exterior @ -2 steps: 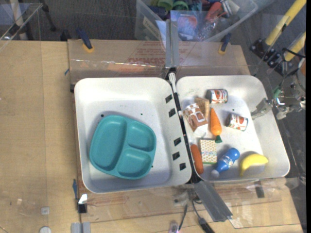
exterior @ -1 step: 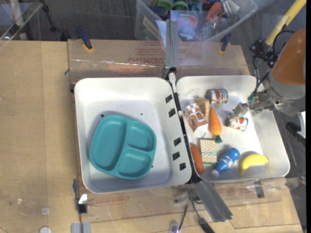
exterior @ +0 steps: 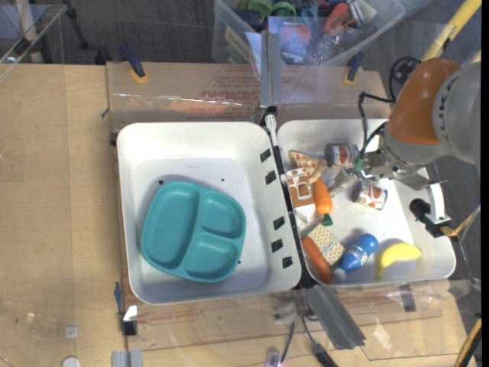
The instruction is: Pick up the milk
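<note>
We see the gripper [exterior: 359, 176] low in the right bin [exterior: 439, 260], beside the milk [exterior: 372, 196]; whether its fingers are open, we cannot tell.

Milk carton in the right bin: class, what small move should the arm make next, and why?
Probably a short shift of the gripper toward the view's lower right, then down. It sits just up and left of what looks like the milk carton, close to a can, so it seems not yet centred over the carton.
</note>
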Available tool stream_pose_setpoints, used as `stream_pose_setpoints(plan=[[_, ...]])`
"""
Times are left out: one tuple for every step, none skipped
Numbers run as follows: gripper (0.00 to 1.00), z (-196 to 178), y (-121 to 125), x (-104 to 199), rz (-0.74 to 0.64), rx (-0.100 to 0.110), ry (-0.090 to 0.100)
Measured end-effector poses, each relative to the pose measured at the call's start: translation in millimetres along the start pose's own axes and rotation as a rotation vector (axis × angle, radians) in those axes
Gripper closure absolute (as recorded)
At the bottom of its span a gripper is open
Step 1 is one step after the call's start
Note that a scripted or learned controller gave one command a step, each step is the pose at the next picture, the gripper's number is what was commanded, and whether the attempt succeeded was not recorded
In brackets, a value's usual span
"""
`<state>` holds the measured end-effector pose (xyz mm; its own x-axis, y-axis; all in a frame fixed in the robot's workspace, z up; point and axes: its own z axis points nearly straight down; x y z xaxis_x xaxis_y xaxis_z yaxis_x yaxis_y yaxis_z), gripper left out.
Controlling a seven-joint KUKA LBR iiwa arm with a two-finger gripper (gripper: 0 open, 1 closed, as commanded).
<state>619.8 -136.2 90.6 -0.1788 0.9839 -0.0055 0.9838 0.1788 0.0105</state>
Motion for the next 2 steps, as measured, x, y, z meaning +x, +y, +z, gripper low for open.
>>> stream_pose_setpoints(plan=[[0.0,-0.8,-35.9,-41.6,-0.04,0.0,0.0],[1.0,-11.9,-34.2,-42.1,-0.039,-0.006,-0.002]])
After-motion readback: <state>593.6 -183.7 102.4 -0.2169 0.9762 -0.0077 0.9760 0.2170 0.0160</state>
